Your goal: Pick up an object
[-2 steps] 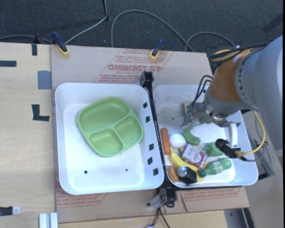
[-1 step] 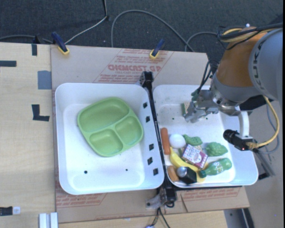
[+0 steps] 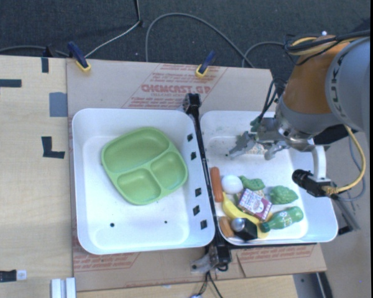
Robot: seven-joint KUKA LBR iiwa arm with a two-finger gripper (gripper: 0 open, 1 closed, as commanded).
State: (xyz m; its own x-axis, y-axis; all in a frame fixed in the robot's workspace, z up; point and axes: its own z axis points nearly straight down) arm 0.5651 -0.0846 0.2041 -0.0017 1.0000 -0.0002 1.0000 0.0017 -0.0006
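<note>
The orange carrot (image 3: 216, 184) lies in the right bin (image 3: 326, 228) against its left wall — long axis running near to far. The end effector (image 3: 253, 146) hovers above that bin's far half, fingers spread open and apparently holding nothing. The arm (image 3: 323, 85) reaches in from the right — cardboard (image 3: 168, 89) covers the table.

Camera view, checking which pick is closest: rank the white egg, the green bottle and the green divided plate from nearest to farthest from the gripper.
From the gripper:
1. White egg, just below it in the right bin.
2. Green bottle, lower right corner area.
3. Green divided plate, left bin.
</note>
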